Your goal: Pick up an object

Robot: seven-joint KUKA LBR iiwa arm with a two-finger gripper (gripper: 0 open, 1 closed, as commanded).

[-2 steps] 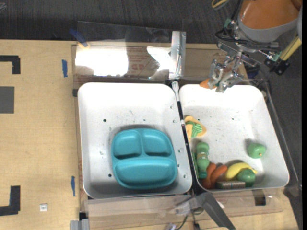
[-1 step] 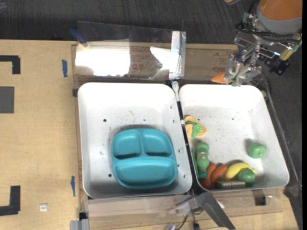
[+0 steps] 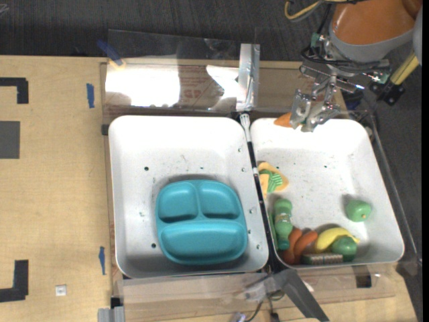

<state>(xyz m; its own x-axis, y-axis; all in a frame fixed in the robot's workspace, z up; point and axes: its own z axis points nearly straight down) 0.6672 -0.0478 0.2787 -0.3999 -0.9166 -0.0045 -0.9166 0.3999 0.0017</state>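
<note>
My gripper (image 3: 312, 116) hangs over the far rim of the right bin (image 3: 375, 180). A small orange object (image 3: 284, 120) pokes out right at its left side, by the bin's far wall; whether it is gripped is unclear. Inside the right bin lie a yellow and green toy (image 3: 271, 178), a green bottle-like piece (image 3: 283, 215), orange carrot-like pieces (image 3: 301, 241), a yellow banana (image 3: 333, 235) and a green round fruit (image 3: 358, 210).
The left bin (image 3: 134, 153) holds a teal divided plate (image 3: 200, 221) in its near half. A clear plastic sheet (image 3: 174, 79) and a metal divider (image 3: 247, 76) stand behind the bins. Cables and the arm's orange band (image 3: 372, 9) hang at the upper right.
</note>
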